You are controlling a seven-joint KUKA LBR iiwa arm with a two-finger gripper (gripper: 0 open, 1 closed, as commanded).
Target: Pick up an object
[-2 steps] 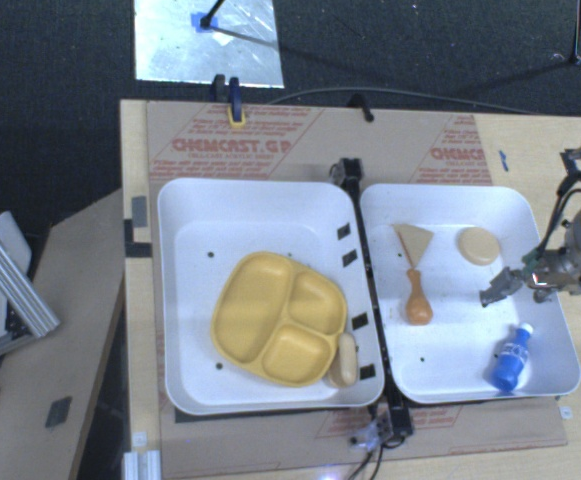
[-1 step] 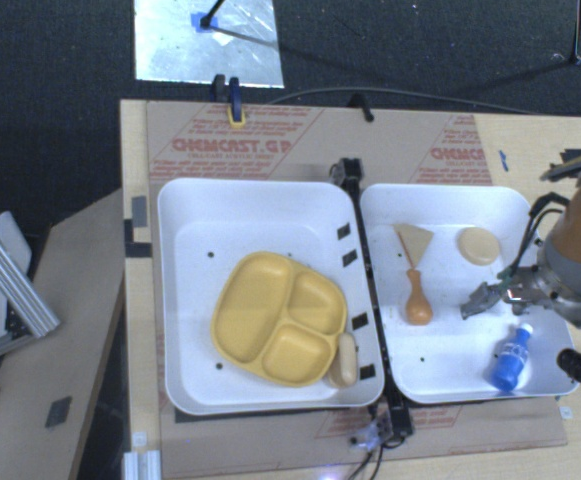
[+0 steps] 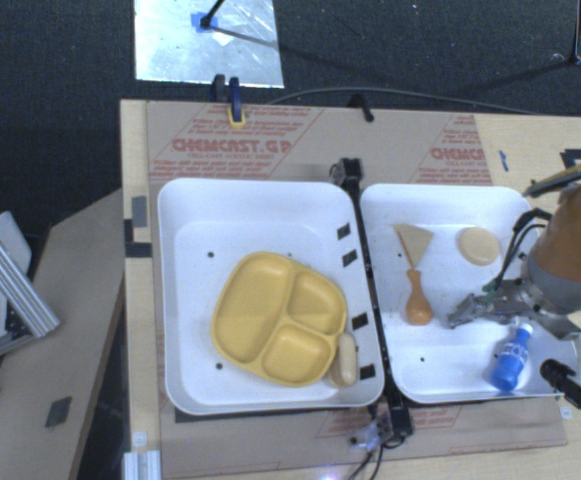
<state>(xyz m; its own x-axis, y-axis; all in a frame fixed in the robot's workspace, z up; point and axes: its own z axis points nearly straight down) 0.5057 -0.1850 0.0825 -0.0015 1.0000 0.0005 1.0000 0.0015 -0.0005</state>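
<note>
On the counter (image 3: pixel 270 138), the robot's hand (image 3: pixel 467 313) reaches low into the right bin (image 3: pixel 440 203) from the right; whether it is clenched or released cannot be told. Nothing looks lifted: a wooden spatula (image 3: pixel 415 273), a round tan disc (image 3: pixel 478 245) and a blue bottle (image 3: pixel 510 358) lie on the bin floor. The pick seems undone.

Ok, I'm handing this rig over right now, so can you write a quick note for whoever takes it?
Gripper: low in the right bin, fingers' state unclear, nothing seen held.
Right bin: wooden spatula, round beige disc, blue bottle just beside the gripper.
Left bin: yellow divided plate, small beige piece at its lower right edge.
Done: no pick confirmed.
Left: grasp one object and lift it.
</note>
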